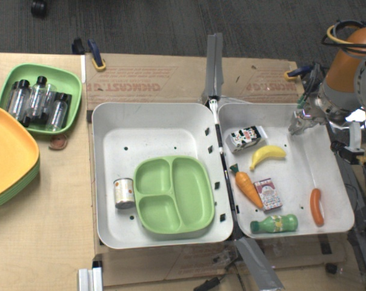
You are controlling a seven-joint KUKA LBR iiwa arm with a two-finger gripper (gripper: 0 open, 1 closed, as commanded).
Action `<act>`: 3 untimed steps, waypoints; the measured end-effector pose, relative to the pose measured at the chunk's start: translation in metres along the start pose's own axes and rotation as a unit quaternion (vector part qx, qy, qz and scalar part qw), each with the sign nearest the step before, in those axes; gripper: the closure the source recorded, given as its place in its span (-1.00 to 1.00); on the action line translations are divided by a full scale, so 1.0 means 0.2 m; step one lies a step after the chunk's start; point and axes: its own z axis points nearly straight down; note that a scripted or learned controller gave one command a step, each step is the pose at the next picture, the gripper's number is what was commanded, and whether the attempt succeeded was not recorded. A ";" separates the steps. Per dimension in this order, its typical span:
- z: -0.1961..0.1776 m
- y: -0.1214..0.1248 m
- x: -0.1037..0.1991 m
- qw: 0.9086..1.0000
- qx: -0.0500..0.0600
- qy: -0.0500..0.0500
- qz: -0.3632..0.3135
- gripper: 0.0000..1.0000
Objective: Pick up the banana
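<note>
The yellow banana (pixel 267 156) lies in the right bin (pixel 328 180), near its middle, curved with one end pointing right. My gripper (pixel 302 123) hangs over the bin's upper right corner, to the right of and beyond the banana and apart from it. Nothing shows between it and the bin floor.
Around the banana lie a black-and-white small box (pixel 246 137), a carrot (pixel 249 188), a red card pack (pixel 268 194), a green bottle (pixel 274 224) and a sausage (pixel 317 207). The left bin (pixel 110 162) holds a green divided tray (pixel 173 194) and a can (pixel 123 193).
</note>
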 end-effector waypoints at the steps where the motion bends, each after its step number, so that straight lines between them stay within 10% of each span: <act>1: 0.00 0.00 0.09 1.000 0.001 0.000 -0.020 1.00; 2: -0.13 0.00 0.12 0.994 0.001 0.000 0.111 1.00; 3: -0.33 0.00 0.18 0.998 0.000 0.000 0.066 1.00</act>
